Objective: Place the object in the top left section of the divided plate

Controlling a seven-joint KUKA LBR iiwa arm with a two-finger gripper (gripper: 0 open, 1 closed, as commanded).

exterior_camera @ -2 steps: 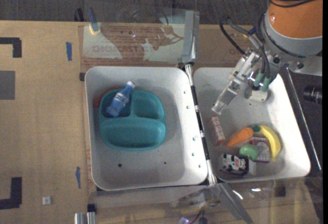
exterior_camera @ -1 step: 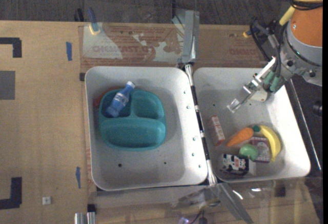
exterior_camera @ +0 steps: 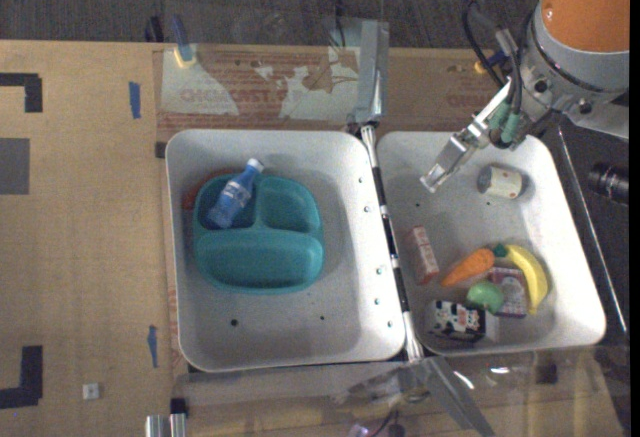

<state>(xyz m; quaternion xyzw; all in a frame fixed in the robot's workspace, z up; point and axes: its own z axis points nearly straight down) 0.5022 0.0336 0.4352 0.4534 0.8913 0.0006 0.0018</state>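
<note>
Bottle (exterior_camera: pixel 236 193) lies tilted in plate's (exterior_camera: pixel 260 260) top-left section, neck past the rim, so placing looks done. Gripper (exterior_camera: pixel 443 168) hangs over right bin (exterior_camera: pixel 570 320), well apart, holding nothing; can't tell if fingers open or closed. Next, prob: retreat or fresh pick.

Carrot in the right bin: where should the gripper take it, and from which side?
Probably across the carrot's thick orange middle, coming straight down. It lies flat, running from lower left up to its green top at the right beside the banana, so set the fingers across its width, clear of the banana and the small box to its left.
</note>
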